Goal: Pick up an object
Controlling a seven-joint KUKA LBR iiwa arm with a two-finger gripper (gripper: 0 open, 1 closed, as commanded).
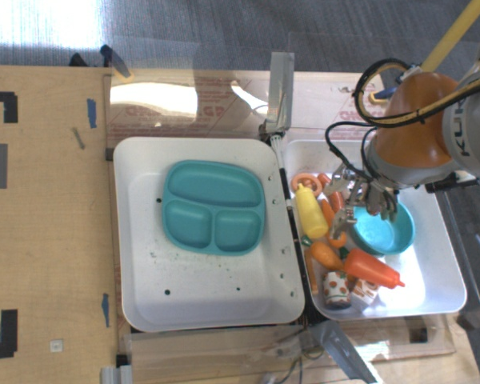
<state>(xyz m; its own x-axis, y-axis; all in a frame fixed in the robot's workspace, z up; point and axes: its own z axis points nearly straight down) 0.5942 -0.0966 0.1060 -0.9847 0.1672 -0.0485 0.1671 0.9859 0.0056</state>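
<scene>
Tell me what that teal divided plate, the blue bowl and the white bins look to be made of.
The teal divided plate looks like moulded plastic with a matte finish: even colour, soft rounded ridges, no bright glare. The blue bowl also seems plastic, slightly glossier, with a pale sheen inside. The white bins appear to be thin plastic or possibly enamelled metal; their smooth rounded rims leave that open.
</scene>
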